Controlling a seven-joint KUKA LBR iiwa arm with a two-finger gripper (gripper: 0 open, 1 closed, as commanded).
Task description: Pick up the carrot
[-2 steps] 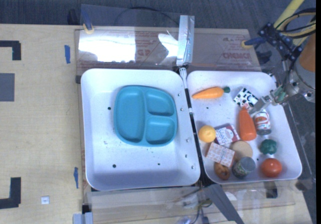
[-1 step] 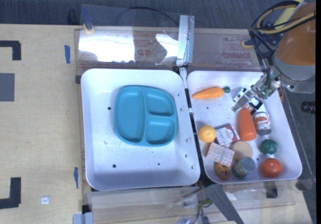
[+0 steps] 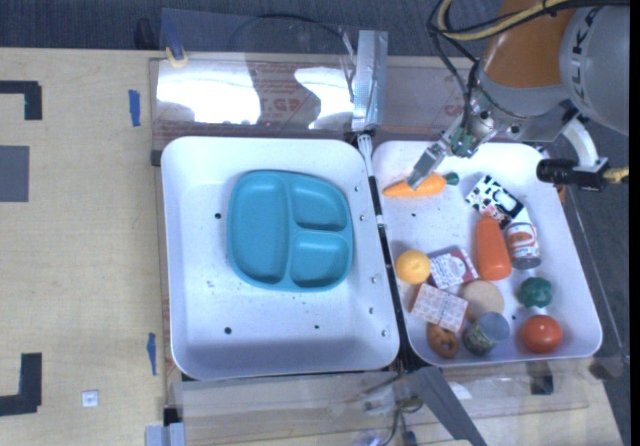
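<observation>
The carrot [image 3: 413,188] is a small orange piece with a green end, lying across the upper left corner of the right bin [image 3: 580,264], close to the divider between the bins. The gripper [image 3: 428,168] comes down at a slant from the upper right, and its tip meets the top of the carrot. The grey arm with its orange band [image 3: 535,4] stands above the bin's far edge. Whether the carrot is gripped cannot be made out from this angle.
The left bin [image 3: 190,264] holds a blue divided plate [image 3: 290,231]. Beside the carrot in the right bin are a black-and-white item [image 3: 493,196], a long orange piece [image 3: 490,246], a small can [image 3: 523,244], a yellow fruit [image 3: 412,265] and a red tomato [image 3: 541,333].
</observation>
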